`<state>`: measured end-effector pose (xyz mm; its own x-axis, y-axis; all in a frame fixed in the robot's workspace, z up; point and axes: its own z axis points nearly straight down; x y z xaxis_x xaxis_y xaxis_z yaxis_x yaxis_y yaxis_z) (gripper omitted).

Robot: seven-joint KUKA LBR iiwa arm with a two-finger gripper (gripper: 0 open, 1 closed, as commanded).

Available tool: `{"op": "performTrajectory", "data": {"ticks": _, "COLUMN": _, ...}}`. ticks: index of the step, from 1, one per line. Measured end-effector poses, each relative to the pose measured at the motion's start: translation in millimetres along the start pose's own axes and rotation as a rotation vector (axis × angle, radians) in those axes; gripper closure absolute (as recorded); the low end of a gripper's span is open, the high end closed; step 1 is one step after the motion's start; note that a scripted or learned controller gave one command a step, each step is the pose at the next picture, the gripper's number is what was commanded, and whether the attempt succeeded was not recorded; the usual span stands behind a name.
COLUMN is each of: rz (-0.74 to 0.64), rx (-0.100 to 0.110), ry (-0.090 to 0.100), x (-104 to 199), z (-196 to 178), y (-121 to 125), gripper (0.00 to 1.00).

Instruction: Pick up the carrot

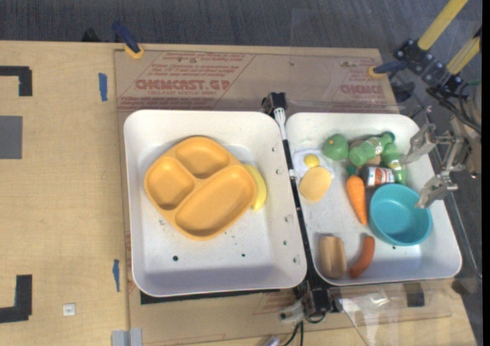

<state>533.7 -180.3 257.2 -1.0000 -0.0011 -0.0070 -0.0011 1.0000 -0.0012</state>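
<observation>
The orange carrot [357,197] lies in the right bin [440,264], pointing toward the near side, between a pale yellow lemon [315,183] and a blue bowl [398,216]. My gripper [426,168] hangs over the bin's right edge, above the bowl's far right rim and well to the right of the carrot. Its two metal fingers [420,143] stand apart with nothing between them, so it is open.
Green vegetables [360,148] and a red-labelled can [380,176] crowd just behind the carrot. A sausage [363,256] and a brown bread piece [331,255] lie near the front wall. The left bin [145,260] holds an orange divided plate [200,185] and a banana [259,188].
</observation>
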Motion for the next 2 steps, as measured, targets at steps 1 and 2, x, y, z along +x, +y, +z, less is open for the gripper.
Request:
{"op": "performTrajectory", "data": {"ticks": 1, "rz": -0.146, "rx": -0.008, "ry": 0.015, "x": 20.4, "z": 138.6, "y": 26.1, "gripper": 0.0}}
{"op": "performTrajectory", "data": {"ticks": 2, "rz": 0.09, "rx": -0.001, "ry": -0.008, "x": -0.3, "z": 166.1, "y": 88.4, "gripper": 0.0}}
